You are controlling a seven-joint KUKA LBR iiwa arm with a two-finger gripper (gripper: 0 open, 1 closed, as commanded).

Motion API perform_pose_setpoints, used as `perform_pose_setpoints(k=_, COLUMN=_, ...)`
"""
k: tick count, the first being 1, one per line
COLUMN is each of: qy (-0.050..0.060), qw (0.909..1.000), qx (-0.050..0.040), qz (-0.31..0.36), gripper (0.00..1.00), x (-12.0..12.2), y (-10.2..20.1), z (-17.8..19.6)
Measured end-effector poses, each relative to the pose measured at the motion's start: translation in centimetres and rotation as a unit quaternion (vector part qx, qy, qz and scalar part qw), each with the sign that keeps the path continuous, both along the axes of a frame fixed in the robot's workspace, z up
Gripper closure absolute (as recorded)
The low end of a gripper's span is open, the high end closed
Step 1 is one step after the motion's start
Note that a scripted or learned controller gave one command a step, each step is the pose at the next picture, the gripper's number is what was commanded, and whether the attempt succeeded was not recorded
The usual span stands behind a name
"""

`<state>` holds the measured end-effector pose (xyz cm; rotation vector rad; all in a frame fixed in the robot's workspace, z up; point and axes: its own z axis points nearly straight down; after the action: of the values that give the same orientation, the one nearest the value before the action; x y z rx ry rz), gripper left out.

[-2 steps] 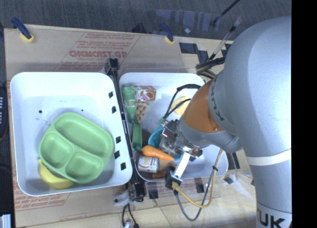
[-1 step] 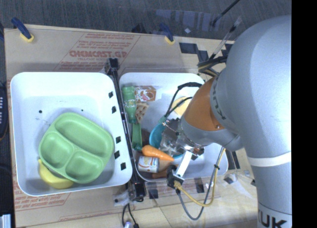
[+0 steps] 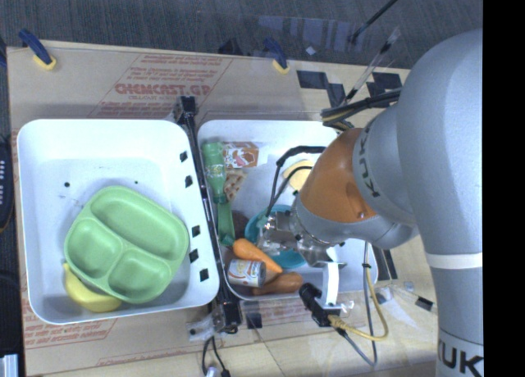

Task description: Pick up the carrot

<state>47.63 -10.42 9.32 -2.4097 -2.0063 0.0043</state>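
The carrot (image 3: 255,254) is small and orange and lies slanted near the front of the right bin (image 3: 271,131), resting on a small can (image 3: 244,272). My gripper (image 3: 283,234) hangs under the orange wrist band, just up and right of the carrot's thick end and very close to it. The arm's bulk hides the bin's right half.
Around the carrot lie a brown sausage-like piece (image 3: 280,283), a blue bowl (image 3: 264,224), a green bottle (image 3: 215,174), a snack packet (image 3: 240,156) and a yellow item (image 3: 299,175). The left bin (image 3: 49,142) holds a green divided plate (image 3: 127,243) over a yellow object (image 3: 85,295).
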Motion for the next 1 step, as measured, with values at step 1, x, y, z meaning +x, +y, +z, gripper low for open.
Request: perform_pose_setpoints(k=1, qy=0.0, qw=1.0, qx=-0.0002, qz=-0.001, gripper=0.0, x=0.04, y=-0.01, z=0.0)
